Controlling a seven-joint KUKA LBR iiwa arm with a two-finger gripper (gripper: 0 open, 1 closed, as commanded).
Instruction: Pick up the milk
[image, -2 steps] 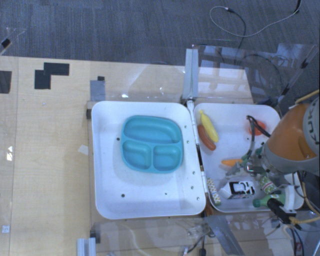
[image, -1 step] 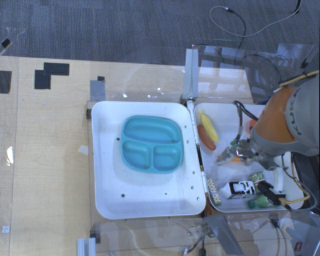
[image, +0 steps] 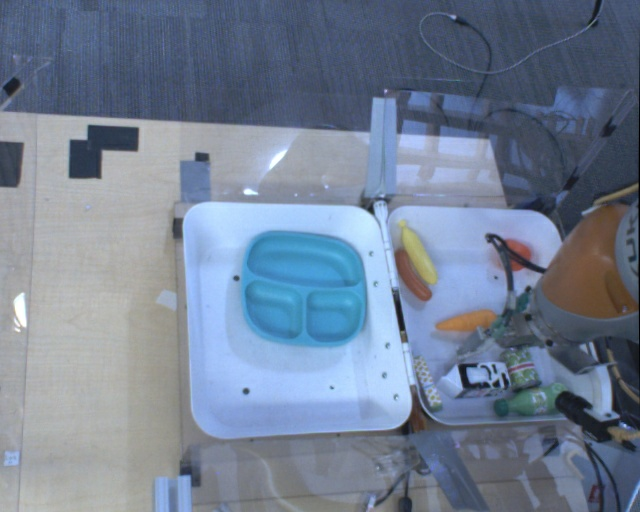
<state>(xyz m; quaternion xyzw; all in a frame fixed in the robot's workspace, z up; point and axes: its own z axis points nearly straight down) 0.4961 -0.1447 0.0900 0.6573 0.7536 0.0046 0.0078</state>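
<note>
The milk (image: 481, 377) is a small white carton with black print, lying on its side near the front edge of the right bin (image: 455, 270). My gripper (image: 500, 335) hangs low over the bin, just behind and slightly right of the carton, close to its top edge. The arm's orange band (image: 590, 265) rises to the right of it. I cannot tell whether the gripper touches the carton.
An orange carrot (image: 466, 322) lies just left of the gripper. A small can (image: 520, 369) and a green bottle (image: 528, 401) crowd the milk's right side. A banana (image: 418, 253), a sausage (image: 412, 276) and a red item (image: 517, 249) lie farther back. The left bin (image: 210, 330) holds a blue divided plate (image: 304, 288).
</note>
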